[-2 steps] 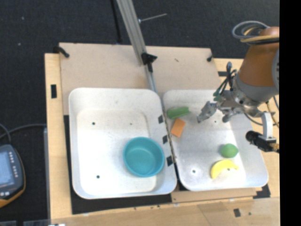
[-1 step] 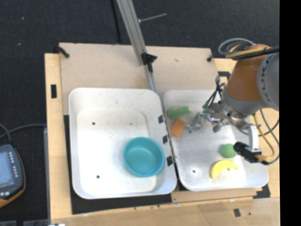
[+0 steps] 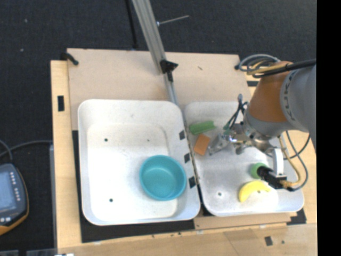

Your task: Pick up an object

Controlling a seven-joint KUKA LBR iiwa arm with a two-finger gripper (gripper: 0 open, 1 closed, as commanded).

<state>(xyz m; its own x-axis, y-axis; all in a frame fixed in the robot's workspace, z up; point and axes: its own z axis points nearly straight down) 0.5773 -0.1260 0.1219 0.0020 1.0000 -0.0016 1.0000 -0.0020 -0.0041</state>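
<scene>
1. At the far left edge, off the bench, sits a grey and orange handheld pendant with a dark screen (image 3: pixel 9 193); no writing on it can be read.
2. The light wooden bench (image 3: pixel 117 73) carries two shallow white bins side by side.
3. The left white plastic bin (image 3: pixel 106 137) holds a round turquoise plastic bowl (image 3: pixel 162 177), upright, near the bin's front right corner.
4. A slanted silver metal rail (image 3: pixel 152 33) runs from the top down to the gap between the bins.
5. The right white plastic bin (image 3: pixel 224 196) holds a flat green rectangular block (image 3: pixel 202 127) near its back left corner, and a small orange-brown block (image 3: pixel 201 144) just in front of it.
6. The gripper (image 3: pixel 217 144) hangs low over the right bin, just beside the orange-brown block; whether it is wide or narrow cannot be told, and nothing is seen held in it.
7. Farther right, a small green round object (image 3: pixel 259 169) lies near the front of the bin, with a curved yellow banana-shaped toy (image 3: pixel 252 190) just in front of it.
8. The grey arm with its orange band (image 3: pixel 266 103) reaches in from the right.
9. No brands or labels are legible anywhere.
</scene>
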